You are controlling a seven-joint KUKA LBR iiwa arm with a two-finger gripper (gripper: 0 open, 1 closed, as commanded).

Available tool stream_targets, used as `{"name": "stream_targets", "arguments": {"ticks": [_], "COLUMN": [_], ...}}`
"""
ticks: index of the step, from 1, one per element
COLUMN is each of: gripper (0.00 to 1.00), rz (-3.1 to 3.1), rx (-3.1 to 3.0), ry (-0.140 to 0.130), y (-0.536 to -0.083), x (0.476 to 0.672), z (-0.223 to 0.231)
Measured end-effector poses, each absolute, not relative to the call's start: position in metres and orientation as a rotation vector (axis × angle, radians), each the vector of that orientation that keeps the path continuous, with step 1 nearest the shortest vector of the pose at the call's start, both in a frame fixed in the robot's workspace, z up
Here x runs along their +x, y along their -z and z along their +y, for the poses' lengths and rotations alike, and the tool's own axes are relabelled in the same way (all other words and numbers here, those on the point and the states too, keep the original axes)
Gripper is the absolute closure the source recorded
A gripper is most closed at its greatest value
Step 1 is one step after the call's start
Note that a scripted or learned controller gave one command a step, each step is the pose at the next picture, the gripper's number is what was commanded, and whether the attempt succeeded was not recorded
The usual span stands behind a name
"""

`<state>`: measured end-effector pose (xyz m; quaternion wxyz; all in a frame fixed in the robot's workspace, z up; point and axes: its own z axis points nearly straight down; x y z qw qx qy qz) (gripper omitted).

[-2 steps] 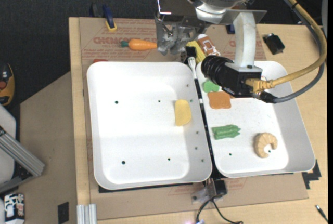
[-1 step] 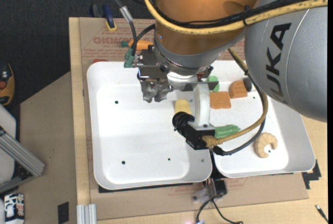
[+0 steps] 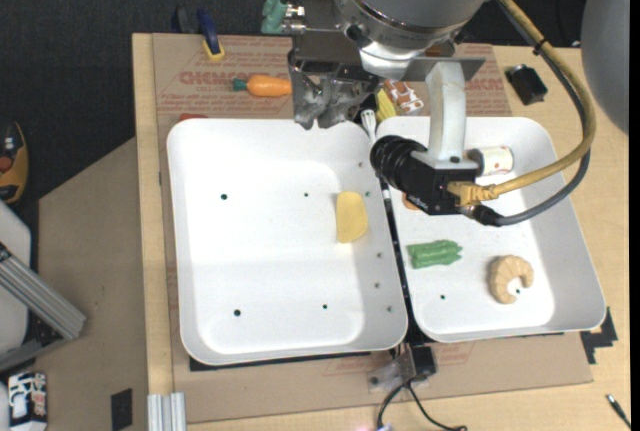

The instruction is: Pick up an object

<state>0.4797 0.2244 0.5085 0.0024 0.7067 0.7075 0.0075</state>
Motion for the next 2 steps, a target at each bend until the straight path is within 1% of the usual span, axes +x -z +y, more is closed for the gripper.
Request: {"name": "stream_targets", "arguments": {"ticks": [1,2], "gripper": [1.0,1.0], "rz": [2.216,2.231], "rx": [2.233,2.211], "ry": [0.021,-0.015], "y": [-0.38,-0.449], "x": [0.478,0.479], "z": [0.148,0.229]}}
